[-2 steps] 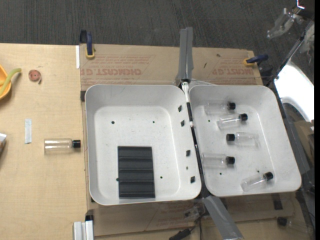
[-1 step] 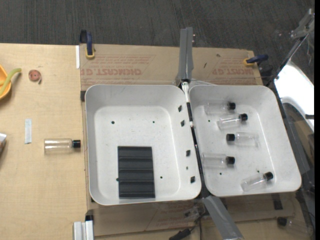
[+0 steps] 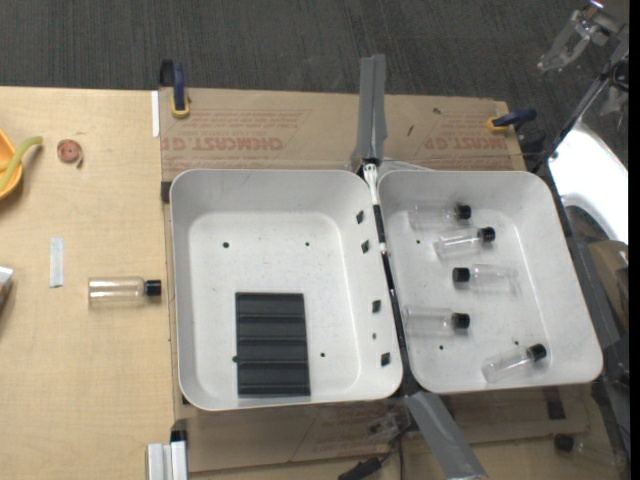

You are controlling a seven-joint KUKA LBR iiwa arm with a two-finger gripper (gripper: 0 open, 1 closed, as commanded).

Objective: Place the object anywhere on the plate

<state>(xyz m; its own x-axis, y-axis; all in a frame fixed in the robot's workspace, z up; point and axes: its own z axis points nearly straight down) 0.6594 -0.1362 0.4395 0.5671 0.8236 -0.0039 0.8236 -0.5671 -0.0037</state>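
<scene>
A black ribbed plate (image 3: pixel 270 345) lies flat in the front part of the left bin (image 3: pixel 200 208). Several clear vials with black caps lie on their sides in the right bin (image 3: pixel 545 208), among them one at the back (image 3: pixel 445 214), one in the middle (image 3: pixel 485 276) and one at the front right (image 3: pixel 512 362). Nothing rests on the plate. My gripper (image 3: pixel 578 36) hangs at the top right corner of the view, well outside and behind the right bin, far from the vials and the plate.
Another clear vial (image 3: pixel 122 289) lies on the wooden bench left of the bins, near a white strip (image 3: pixel 56 263). A yellow object (image 3: pixel 12 163) and a small brown disc (image 3: pixel 68 150) sit at the far left. Clamps (image 3: pixel 175 90) (image 3: pixel 510 120) hold the cardboard behind the bins.
</scene>
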